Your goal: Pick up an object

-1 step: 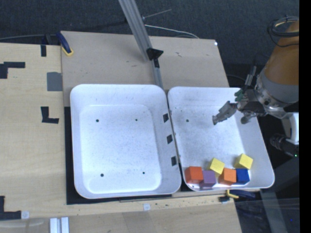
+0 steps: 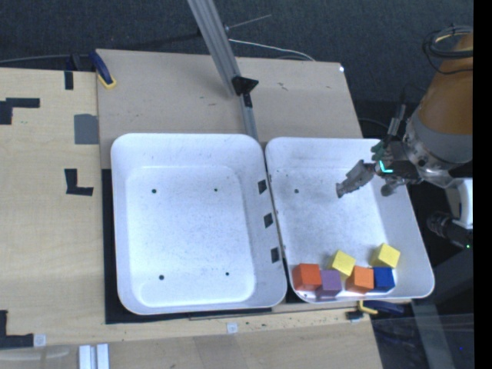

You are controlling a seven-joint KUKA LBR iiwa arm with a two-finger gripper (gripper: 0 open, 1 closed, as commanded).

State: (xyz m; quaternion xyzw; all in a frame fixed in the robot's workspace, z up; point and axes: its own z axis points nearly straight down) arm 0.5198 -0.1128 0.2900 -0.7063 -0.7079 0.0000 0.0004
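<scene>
Several small blocks lie along the near edge of the right bin (image 2: pixel 307 160): an orange block (image 2: pixel 308 274), a purple block (image 2: pixel 330 282), a yellow block (image 2: pixel 343 263), a second orange block (image 2: pixel 362 279), a blue block (image 2: pixel 383 278) and another yellow block (image 2: pixel 388 255). My gripper (image 2: pixel 350 182) hangs over the upper right part of this bin, reaching in from the right, well above and behind the blocks. Nothing is between its fingers.
The left bin (image 2: pixel 127 206) sits beside the right one. A slanted metal pole (image 2: pixel 219 44) rises behind the bins. Small black tabs (image 2: pixel 267 220) line the divide between the bins. Wooden bench surface lies to the left.
</scene>
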